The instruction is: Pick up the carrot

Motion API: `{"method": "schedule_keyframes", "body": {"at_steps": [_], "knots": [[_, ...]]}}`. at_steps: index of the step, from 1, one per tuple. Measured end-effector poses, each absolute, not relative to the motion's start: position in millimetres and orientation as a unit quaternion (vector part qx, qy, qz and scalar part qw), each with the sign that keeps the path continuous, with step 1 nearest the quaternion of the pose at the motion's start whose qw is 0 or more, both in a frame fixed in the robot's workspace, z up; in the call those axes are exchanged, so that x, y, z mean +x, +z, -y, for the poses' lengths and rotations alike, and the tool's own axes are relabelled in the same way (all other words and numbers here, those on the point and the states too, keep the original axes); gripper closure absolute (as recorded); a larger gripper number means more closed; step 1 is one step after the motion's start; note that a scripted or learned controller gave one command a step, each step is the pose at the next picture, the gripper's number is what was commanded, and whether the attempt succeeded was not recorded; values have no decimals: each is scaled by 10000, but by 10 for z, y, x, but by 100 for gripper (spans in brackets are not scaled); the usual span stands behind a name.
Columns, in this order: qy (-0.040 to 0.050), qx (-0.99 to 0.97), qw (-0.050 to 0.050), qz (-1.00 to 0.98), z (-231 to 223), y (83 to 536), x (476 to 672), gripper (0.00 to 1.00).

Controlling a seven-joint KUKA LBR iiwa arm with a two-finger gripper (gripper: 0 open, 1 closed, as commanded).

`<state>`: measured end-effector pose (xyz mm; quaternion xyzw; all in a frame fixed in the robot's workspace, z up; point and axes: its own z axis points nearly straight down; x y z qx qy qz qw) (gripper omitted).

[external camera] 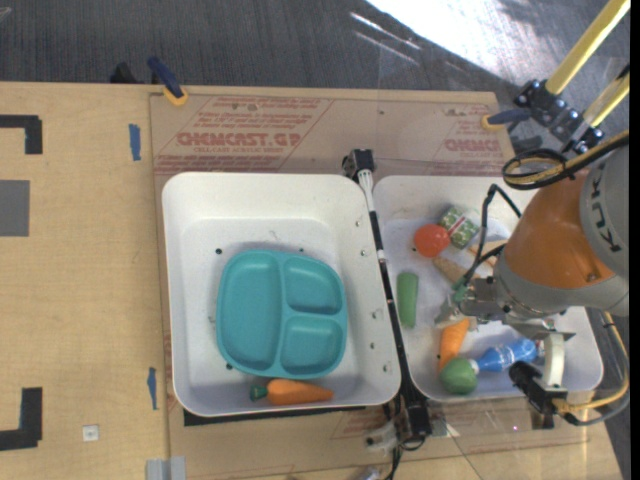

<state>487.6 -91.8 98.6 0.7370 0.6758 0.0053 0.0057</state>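
Here, carrot [293, 391] against left bin's [180, 298] front wall; claw [470, 303] opposite, state unclear

On the counter [80, 298] two bins stand side by side: the left bin [190, 268] holds a divided plate [282, 313] in its middle, with a carrot [296, 392] lying just before the plate against the bin's near wall. In the right bin [400, 223], a pod [408, 299] lies near the left wall. A tomato [432, 239] and a small box [460, 226] sit behind it, and a second carrot [452, 339], a round fruit [460, 375] and a bottle [505, 355] cluster toward the near side under the arm [555, 248].
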Motion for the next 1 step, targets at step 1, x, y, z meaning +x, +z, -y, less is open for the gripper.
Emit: {"method": "schedule_keyframes", "body": {"at_steps": [1], "knots": [[10, 7933, -6, -6088, 337, 1844, 5626, 100]]}}
